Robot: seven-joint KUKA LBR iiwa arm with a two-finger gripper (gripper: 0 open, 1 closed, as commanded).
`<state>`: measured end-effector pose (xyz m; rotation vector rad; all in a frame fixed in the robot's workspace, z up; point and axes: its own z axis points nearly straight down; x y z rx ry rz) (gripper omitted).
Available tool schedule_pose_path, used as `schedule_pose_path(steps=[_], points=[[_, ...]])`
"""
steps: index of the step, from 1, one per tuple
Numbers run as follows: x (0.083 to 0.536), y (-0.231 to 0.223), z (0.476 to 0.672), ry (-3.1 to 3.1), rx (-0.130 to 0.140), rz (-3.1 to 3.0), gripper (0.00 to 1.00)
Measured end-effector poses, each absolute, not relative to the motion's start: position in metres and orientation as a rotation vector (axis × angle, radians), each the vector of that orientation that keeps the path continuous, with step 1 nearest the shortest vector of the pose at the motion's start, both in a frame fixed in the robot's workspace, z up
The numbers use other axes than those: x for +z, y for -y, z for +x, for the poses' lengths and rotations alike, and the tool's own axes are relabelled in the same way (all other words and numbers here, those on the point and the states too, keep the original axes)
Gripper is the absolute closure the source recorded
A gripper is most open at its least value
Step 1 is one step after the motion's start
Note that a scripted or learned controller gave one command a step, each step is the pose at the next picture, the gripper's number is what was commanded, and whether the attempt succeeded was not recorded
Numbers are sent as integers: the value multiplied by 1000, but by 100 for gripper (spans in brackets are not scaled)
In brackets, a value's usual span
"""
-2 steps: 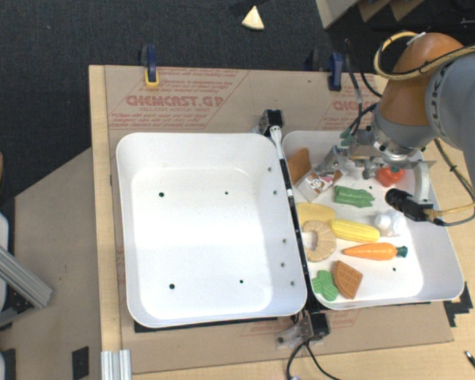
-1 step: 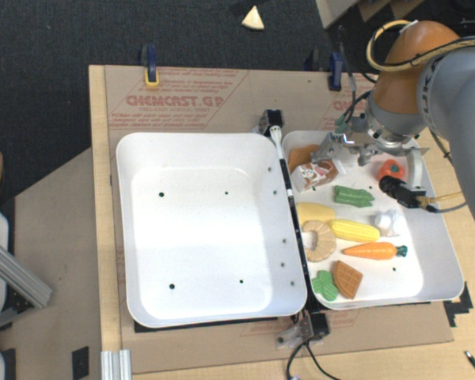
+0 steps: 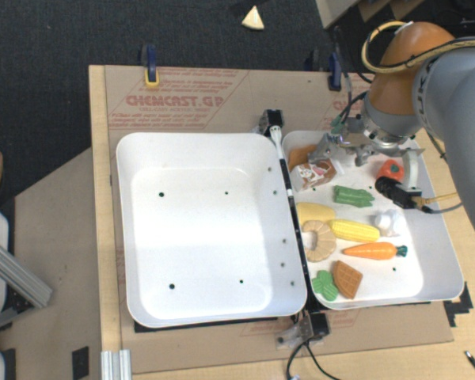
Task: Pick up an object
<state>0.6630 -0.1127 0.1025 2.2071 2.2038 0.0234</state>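
Near, lower right: brown waffle-like toy lay beside an orange plastic carrot in the right white bin.
Middle: green pepper toy, likely candidate.
Far, upper right: gripper hovered low over the toys, apparently to grasp; finger state indiscernible.

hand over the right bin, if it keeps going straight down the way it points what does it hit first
Probably the brown and white toy at the far left corner of the right bin. The hand points down just above and right of it, so it may instead meet bare bin floor; depth is unclear from this slanted view.
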Motion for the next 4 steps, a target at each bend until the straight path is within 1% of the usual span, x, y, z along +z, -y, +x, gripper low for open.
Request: schedule_pose_path(steps=[1,2,3,4], points=[[100,105,674,-2204,17,2203,0],[90,96,668,-2217,-3,2217,0],[85,95,646,-2222,-3,2224,0],[96,95,647,-2219,1,2222,100]])
